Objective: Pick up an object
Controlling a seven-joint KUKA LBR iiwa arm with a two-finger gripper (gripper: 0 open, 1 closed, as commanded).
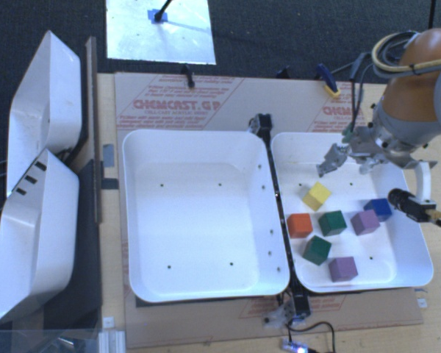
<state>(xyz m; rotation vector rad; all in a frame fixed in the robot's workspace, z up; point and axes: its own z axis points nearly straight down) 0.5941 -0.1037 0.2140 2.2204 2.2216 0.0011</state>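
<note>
Gripper (pixel 347 160): two grey fingers spread, nothing between them; one fingertip (pixel 325 169) reaches toward the view's lower left, the other sits to its right, partly lost against the wrist, so the width of the gap is hard to judge. It hangs over the upper part of the right bin (pixel 423 267).

Yellow block (pixel 317 195): the nearest object, just below the near fingertip and slightly to its left in the view, apart from it. It lies turned like a diamond, with no clear long axis. Judged the likeliest target; the coming move needs a short shift toward the view's bottom and a descent.

Further from the fingers, in order outward:
- Green block (pixel 332 222), below the yellow one.
- Orange block (pixel 300 225), beside it, nearer the bin's left wall.
- Purple block (pixel 365 221), right of the green one.
- Blue block (pixel 379 209), just beside the purple one, below the wrist.
- Dark green block (pixel 317 250), lower.
- Second purple block (pixel 342 268), farthest off.

Arm (pixel 419 87): enters from the view's right, orange band above a grey wrist that tilts down and leftward over the bin's upper right. A black fitting (pixel 408 203) hangs below the wrist, close to the blue block.

Left bin (pixel 143 142): well apart from the fingers, across the shared wall.
</note>
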